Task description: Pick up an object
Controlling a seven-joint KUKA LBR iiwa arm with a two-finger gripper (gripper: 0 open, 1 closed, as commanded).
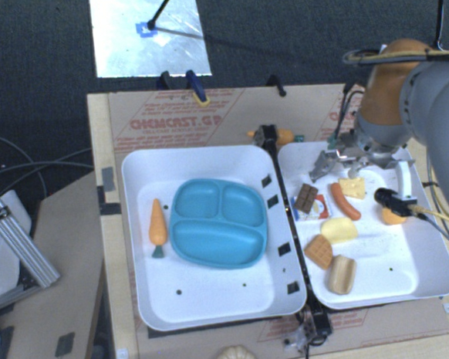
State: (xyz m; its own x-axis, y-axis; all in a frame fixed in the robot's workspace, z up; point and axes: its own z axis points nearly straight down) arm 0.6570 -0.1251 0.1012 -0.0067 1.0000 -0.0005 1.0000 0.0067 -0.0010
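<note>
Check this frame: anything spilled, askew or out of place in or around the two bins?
One oddity: a yellow-orange item sits outside the bins, on the board behind the divider. Otherwise the carrot lies beside the blue plate, and the food pieces lie loose in the right bin.

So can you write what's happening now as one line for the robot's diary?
arm: over right white bin | gripper: above toy food, nothing seen held | nearest: brown chocolate bar, red sausage | left bin: blue divided plate, orange carrot

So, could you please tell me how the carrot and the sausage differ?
The carrot lies in the left bin beside the blue plate; the sausage lies in the right bin among other toy foods. The carrot is orange and upright in the view; the sausage is red and slanted. Both are long and untouched.
</note>
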